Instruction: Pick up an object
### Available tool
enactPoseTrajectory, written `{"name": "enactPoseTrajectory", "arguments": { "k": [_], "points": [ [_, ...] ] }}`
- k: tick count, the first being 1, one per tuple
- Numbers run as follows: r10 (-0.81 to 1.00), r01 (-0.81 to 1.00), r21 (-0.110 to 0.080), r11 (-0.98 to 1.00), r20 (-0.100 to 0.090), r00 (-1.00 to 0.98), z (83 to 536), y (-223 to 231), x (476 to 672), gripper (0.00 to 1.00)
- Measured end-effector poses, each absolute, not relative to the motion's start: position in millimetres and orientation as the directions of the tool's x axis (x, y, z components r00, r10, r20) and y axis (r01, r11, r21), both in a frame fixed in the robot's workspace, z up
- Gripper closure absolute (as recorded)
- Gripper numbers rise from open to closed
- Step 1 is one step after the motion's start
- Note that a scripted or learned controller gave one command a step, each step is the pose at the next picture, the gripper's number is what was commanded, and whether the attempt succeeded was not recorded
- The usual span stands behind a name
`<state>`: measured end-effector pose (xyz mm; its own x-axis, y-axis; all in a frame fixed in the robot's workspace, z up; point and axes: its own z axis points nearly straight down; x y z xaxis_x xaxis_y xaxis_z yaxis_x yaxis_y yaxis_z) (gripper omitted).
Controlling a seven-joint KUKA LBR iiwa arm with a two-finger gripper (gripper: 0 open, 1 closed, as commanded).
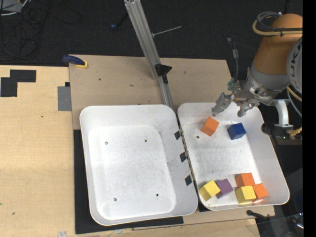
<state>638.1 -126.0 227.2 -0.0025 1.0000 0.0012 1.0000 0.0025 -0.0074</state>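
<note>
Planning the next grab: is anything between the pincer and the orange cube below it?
Nothing visible. The pincer hangs open above the right bin, the orange cube and blue cube lying apart beneath.

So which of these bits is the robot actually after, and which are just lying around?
Part of the job:
gripper, open above the right bin
orange block
blue block
cluster of yellow, purple and orange blocks at the near edge

Just lying about:
left bin
metal rail
blue and yellow clamp
black clips between the bins
</note>
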Motion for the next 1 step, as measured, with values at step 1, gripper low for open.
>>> {"name": "enactPoseTrajectory", "arguments": {
  "k": [1],
  "points": [
    [1.000, 1.000, -0.008, 0.001, 0.001, -0.001, 182.9, -126.4, 639.4, 0.00]
  ]
}}
